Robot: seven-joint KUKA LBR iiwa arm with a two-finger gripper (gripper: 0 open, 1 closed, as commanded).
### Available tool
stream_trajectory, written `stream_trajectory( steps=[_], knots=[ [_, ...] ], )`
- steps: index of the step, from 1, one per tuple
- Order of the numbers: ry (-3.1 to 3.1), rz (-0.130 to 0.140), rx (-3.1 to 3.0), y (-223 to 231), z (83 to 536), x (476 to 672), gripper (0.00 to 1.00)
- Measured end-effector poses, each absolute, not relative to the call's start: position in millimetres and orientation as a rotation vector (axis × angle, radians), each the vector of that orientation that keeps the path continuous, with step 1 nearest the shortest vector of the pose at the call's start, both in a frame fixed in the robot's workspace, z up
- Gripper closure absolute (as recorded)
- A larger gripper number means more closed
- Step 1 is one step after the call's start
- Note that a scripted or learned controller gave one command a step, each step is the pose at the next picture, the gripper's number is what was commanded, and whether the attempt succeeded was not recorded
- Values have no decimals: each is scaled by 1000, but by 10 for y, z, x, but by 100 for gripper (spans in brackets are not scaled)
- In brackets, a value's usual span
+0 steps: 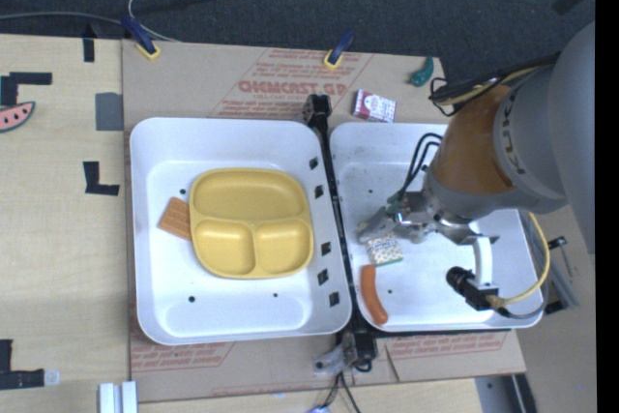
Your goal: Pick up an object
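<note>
Jaws (382, 229) sit low in the right white bin (426, 305), just above a small speckled green-and-white packet (386, 251); you cannot tell whether they are apart or together, nor whether they touch it. Just below that packet lies an orange sausage-shaped toy (373, 293), near the bin's left wall. Left of the packet, across the divider, the left white bin (155, 305) holds a yellow three-compartment plastic plate (253, 221) partly covering a brown flat piece (175, 219).
</note>
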State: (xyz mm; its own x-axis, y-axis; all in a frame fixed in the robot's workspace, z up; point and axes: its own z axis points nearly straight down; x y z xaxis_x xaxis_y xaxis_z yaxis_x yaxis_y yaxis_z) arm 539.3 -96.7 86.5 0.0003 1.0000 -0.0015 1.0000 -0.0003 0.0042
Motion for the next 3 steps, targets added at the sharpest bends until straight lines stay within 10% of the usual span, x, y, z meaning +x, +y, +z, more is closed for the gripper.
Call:
stream_trajectory(
  steps=[1,2,3],
  knots=[
    [2218,5,2218,-983,864,4855,0],
    [2215,4,2219,-993,960,4857,100],
    [2215,3,2219,-993,959,4856,0]
  ],
)
